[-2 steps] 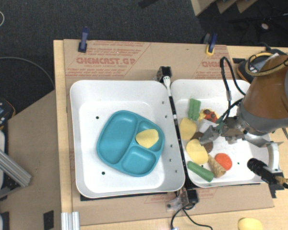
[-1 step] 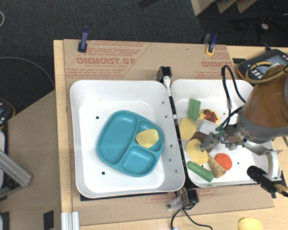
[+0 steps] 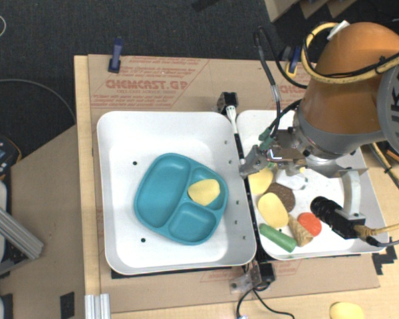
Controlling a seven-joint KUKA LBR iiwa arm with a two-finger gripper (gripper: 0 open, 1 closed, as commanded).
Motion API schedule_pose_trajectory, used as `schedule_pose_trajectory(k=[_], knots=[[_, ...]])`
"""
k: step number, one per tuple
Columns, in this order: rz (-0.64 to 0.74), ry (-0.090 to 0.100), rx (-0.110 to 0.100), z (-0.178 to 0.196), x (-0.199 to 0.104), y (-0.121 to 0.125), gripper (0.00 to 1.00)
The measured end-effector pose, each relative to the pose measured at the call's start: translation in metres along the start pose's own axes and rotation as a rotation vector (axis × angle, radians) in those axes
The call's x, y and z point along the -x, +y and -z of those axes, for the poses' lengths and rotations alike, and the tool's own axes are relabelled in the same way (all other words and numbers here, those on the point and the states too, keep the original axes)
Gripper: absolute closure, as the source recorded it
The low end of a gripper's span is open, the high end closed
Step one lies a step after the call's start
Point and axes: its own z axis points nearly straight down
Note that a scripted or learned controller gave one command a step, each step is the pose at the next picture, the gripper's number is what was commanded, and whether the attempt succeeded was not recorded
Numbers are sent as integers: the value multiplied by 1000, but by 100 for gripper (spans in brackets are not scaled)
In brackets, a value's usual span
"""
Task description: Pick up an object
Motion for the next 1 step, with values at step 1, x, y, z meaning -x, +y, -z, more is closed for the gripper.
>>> schedule_pose_trajectory(k=[1], knots=[[-16, -8, -15, 3, 9, -2, 100]])
